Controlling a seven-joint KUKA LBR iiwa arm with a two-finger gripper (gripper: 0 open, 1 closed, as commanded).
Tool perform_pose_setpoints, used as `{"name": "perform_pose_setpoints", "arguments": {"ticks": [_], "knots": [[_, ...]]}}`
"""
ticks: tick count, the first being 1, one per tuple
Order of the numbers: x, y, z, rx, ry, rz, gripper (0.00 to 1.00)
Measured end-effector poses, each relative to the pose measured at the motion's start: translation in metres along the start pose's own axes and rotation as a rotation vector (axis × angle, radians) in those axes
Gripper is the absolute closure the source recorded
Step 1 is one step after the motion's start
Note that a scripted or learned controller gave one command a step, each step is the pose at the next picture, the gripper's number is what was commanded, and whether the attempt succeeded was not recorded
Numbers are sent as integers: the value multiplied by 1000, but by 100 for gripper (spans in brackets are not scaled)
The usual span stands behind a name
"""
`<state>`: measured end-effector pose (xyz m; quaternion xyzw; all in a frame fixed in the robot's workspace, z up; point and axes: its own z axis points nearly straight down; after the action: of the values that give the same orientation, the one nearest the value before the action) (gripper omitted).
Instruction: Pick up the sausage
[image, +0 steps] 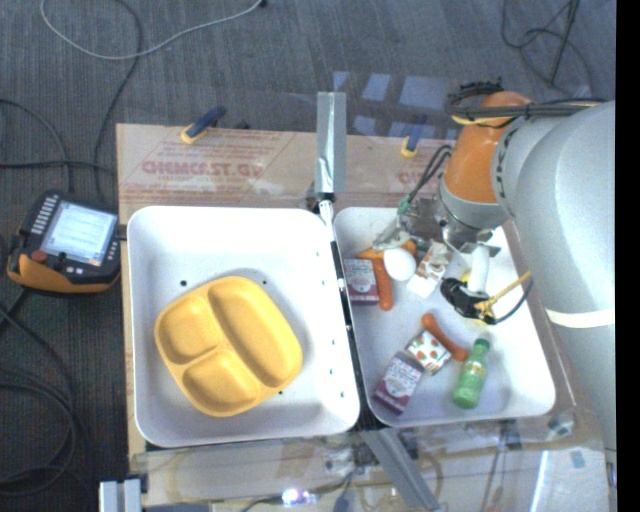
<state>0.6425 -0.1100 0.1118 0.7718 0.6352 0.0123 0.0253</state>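
The gripper (420, 235) sits at the upper end of the right bin (530, 390), below the arm's orange band (470, 165). Its fingers are lost among wrist hardware and the toys crowded beneath, so I cannot tell how they stand, nor whether anything lies between them.

Just under it lie a white egg (398, 264) and an orange carrot (383, 280) that slants down toward the bin's left wall, touching a small dark red packet (361, 282). The print on that packet is too small to read.

The sausage (443, 336), a short orange-red link, lies near the middle of the right bin, well apart from the gripper and lower in the view. Its lower end lies against a red and white carton (427, 351), whose label is illegible. Next to that carton is a purple packet (399, 383), also unreadable. A green bottle (470, 374) lies just right of the sausage.

The left bin (150, 240) holds a yellow divided plate (228, 344). On the cardboard (200, 170) behind the bins runs faded red lettering, not legible. A handheld pendant (66, 243) with a lit screen lies at the far left.
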Motion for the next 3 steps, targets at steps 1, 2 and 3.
{"name": "perform_pose_setpoints", "arguments": {"ticks": [1,2,3], "knots": [[5,-17,-1,-10,6,19,0],[4,-18,-1,-7,8,-42,0],[5,3,1,6,12,-119,0]]}}
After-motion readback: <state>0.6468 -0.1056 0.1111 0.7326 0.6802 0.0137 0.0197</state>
